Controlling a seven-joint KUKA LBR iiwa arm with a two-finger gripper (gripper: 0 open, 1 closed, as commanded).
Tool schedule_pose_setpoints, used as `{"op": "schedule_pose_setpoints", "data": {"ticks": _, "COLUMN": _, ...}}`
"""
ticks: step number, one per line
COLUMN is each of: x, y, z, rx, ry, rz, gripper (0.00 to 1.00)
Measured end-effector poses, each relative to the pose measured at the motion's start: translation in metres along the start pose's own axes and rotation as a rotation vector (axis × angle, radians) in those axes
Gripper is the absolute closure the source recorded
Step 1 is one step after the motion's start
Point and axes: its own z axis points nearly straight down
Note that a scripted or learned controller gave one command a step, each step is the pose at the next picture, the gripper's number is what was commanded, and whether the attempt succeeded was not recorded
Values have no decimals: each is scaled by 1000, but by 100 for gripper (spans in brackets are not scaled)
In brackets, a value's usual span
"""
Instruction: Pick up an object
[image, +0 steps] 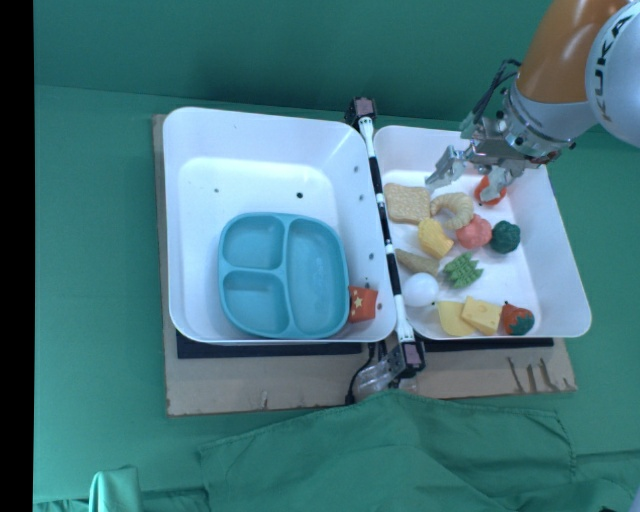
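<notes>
The gripper (466, 171) hangs over the right bin (566, 268) with fingers (440, 167) spread and empty, toy food (452, 206) just below, so I reckon it must descend and close next.

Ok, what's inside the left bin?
The left bin holds a blue divided plate, its compartments bare, and a small red block against the plate's right edge. The plate covers the bin floor beneath it.

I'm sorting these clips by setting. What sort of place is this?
Probably a robot lab test bench: a green-draped table, two white bins on cardboard, toy food in one, and a grey-orange arm.
</notes>
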Motion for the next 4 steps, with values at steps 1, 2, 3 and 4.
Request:
{"op": "schedule_pose_setpoints", "data": {"ticks": 1, "x": 1, "y": 0, "z": 62, "rx": 3, "ry": 0, "rz": 0, "gripper": 0}}
{"op": "schedule_pose_setpoints", "data": {"ticks": 2, "x": -2, "y": 5, "z": 81, "rx": -24, "ry": -6, "rz": 0, "gripper": 0}}
{"op": "schedule_pose_setpoints", "data": {"ticks": 3, "x": -2, "y": 3, "z": 76, "rx": -14, "ry": -3, "rz": 4, "gripper": 100}}
{"op": "schedule_pose_setpoints", "data": {"ticks": 4, "x": 4, "y": 4, "z": 12, "rx": -13, "ry": -1, "rz": -2, "gripper": 100}}
